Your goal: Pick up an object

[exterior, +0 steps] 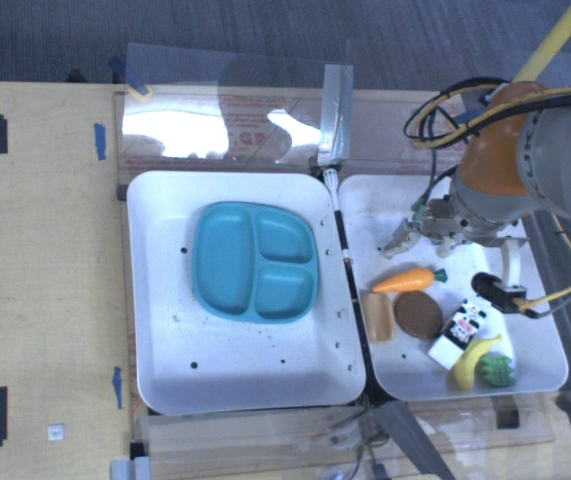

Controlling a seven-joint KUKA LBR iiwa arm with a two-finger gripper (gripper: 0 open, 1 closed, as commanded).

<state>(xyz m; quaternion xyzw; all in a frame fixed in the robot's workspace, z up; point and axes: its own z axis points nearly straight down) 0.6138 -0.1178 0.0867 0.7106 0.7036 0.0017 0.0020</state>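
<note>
Step in hand: approach, before any grasp. The gripper (402,240) hangs over the upper part of the right bin (375,203); its fingers appear spread, with nothing between them — though the view is too small to be certain. Candidate objects lie just below: a carrot (403,281), a brown disc (419,315), a banana (468,360). Next move, by judgement: centre over the carrot, descend — then close.

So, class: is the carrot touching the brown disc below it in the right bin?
Touching. The camera view shows the carrot lying across the top edge of the brown disc with no white bin floor visible between them.
</note>
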